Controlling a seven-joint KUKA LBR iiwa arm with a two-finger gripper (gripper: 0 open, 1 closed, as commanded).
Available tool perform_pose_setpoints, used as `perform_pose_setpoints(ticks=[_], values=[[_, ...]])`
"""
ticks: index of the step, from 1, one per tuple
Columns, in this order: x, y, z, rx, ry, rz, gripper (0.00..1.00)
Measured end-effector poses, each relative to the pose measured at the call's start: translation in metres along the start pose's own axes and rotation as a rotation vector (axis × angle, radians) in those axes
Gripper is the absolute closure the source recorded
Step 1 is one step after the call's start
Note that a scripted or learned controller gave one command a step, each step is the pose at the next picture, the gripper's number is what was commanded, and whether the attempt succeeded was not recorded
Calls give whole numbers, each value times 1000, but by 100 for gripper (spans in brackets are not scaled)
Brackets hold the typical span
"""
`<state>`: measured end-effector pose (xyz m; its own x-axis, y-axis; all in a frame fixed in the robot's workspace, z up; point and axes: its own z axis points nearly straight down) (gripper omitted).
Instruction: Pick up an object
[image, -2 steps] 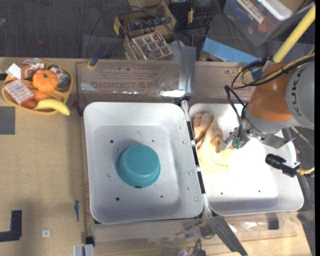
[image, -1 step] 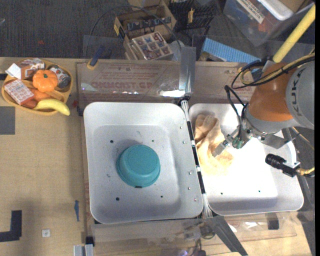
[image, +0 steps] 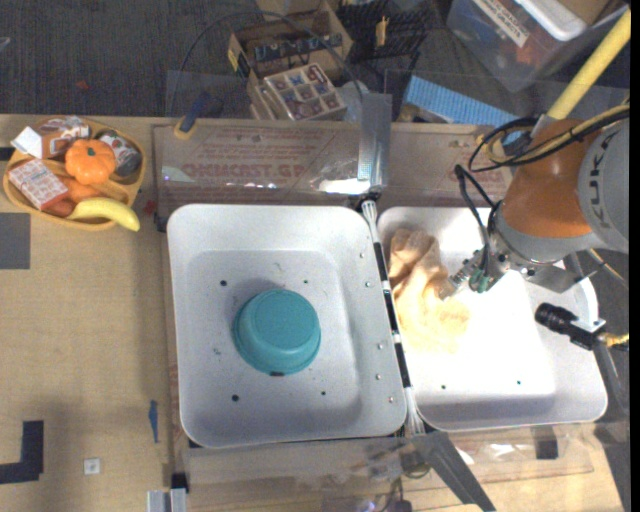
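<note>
A teal bowl lies upside down in the middle of the left bin. In the right bin a pale tan, soft-looking object rests against the left wall, with a blurred yellowish patch just below it. My gripper hangs low over the right bin, right beside the tan object's right edge, under the orange wrist band. Its fingers are too small and blurred to read.
A plate of toy food with a pumpkin and a banana sits on the bench at the far left. Cardboard and boxes lie behind the bins. A black cable fitting hangs over the right bin's right side.
</note>
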<state>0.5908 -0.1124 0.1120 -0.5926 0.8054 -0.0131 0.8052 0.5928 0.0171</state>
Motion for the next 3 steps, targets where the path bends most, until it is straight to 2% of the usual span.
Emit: perform_pose_setpoints(ticks=[1, 2, 3], values=[[0, 0, 0, 0, 0, 0, 0], [9, -5, 22, 9, 7, 39, 0], [8, -5, 11, 5, 5, 41, 100]])
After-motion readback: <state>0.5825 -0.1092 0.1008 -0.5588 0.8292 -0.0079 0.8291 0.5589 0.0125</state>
